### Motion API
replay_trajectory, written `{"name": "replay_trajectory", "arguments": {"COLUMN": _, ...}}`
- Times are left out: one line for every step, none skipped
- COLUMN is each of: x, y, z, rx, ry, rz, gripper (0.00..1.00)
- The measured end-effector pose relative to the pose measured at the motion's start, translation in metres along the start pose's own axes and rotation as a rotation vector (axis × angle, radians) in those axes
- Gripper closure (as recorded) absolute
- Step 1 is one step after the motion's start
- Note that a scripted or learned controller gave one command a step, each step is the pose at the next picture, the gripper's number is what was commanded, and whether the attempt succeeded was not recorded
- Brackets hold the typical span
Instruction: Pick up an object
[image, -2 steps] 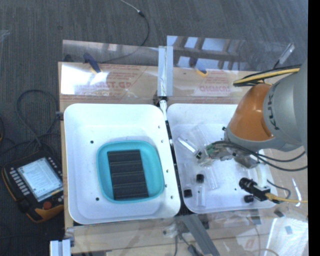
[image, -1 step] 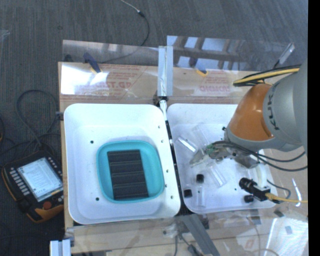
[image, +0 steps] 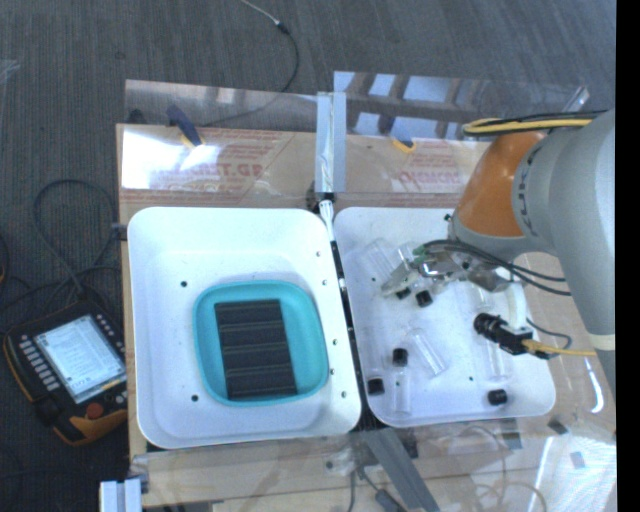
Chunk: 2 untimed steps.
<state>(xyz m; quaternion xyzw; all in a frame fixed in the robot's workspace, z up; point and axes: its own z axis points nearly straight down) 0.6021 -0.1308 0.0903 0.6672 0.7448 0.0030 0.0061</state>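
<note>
Several small clear tubes with black caps (image: 428, 352) lay scattered in the right bin (image: 530, 400). The gripper (image: 410, 280) hovered low over that bin's upper middle; whether its jaws were wide or narrow could not be told. A teal tray (image: 260, 345) sat in the left bin (image: 160, 260).

Dark grey carpet floor (image: 150, 40) all around. Black cables (image: 60, 215) looped on it at left, beside a handheld control tablet (image: 70, 365) with a lit screen. Bright light glaring off clear panels (image: 230, 160) behind the tabletop (image: 125, 300).
</note>
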Motion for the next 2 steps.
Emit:
{"name": "replay_trajectory", "arguments": {"x": 0.0, "y": 0.0, "z": -0.009, "rx": 0.0, "ry": 0.0, "rz": -0.001, "gripper": 1.0}}
{"name": "replay_trajectory", "arguments": {"x": 0.066, "y": 0.061, "z": -0.078, "rx": 0.077, "ry": 0.002, "rz": 0.134, "gripper": 1.0}}
